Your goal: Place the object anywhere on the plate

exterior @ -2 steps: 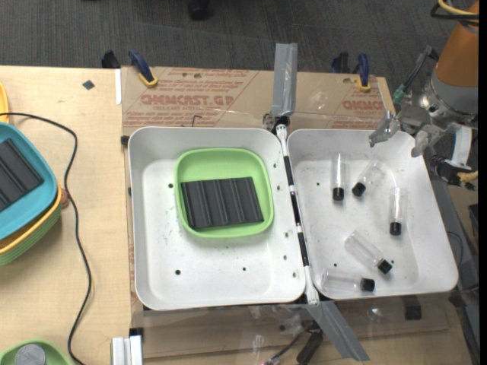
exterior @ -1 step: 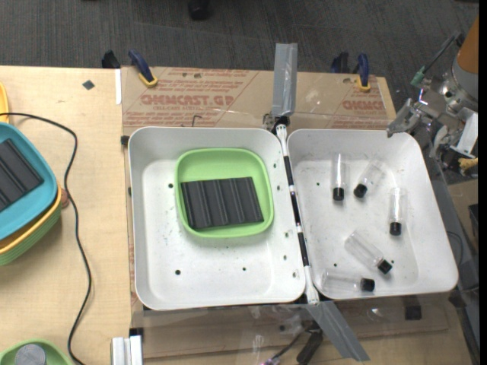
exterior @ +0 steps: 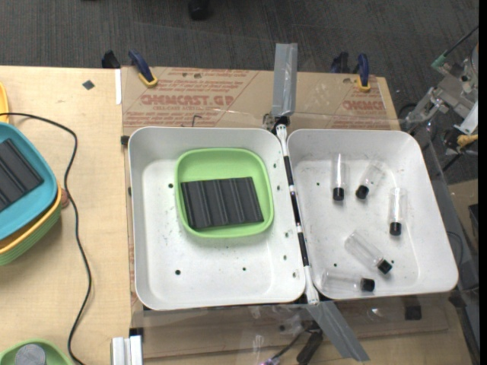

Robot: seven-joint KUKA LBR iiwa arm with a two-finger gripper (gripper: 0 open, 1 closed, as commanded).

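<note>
Two white bins sit side by side at frame centre. The left bin [exterior: 152, 265] holds a green plate [exterior: 224, 164] in its upper middle, and a dark ribbed slab [exterior: 222, 203] lies flat on the plate's floor. The right bin [exterior: 426, 204] holds five clear tubes with black caps, all lying down and apart from each other: one tube [exterior: 338, 175] at upper centre, a second [exterior: 369, 180] just to its right, a third [exterior: 395, 209] toward the right wall, a fourth [exterior: 367, 251] lower down, and a fifth [exterior: 344, 284] along the bottom edge — none touches the plate. At the frame's right edge, grey and white robot parts [exterior: 456, 97] show above the right bin's far corner; whether the gripper is apart or together I cannot tell. Blue clamps [exterior: 141, 66] pin cardboard [exterior: 198, 97] behind the bins.
</note>
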